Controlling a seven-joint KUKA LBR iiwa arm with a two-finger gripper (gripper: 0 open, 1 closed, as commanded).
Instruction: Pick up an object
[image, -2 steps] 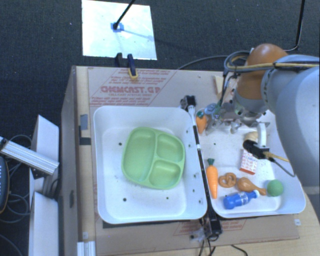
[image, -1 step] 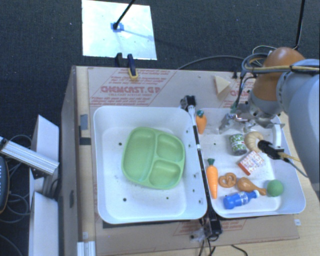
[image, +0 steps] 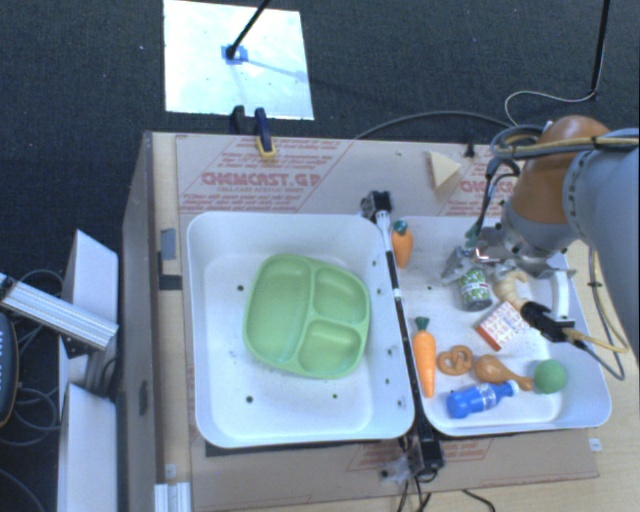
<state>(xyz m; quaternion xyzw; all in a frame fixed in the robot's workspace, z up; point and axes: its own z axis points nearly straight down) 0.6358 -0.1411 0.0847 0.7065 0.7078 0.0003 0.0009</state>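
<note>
The right bin (image: 590, 400) holds several toy foods. A small jar with green speckled contents (image: 475, 291) stands near the bin's upper middle. My gripper (image: 472, 262) hangs just above and behind that jar, close to its top, and I cannot see whether it touches it. Around it lie a red and white box (image: 500, 324), a pretzel (image: 456, 358), a brown drumstick (image: 498, 370), a green ball (image: 549, 376), a blue bottle (image: 478, 398), a large carrot (image: 424, 360) and a small carrot (image: 401, 243).
The left bin (image: 215, 400) holds a green divided plate (image: 307, 315). A black divider rail (image: 397, 310) runs between the bins. The grey arm with its orange band (image: 560, 180) reaches in over the right bin's far right corner.
</note>
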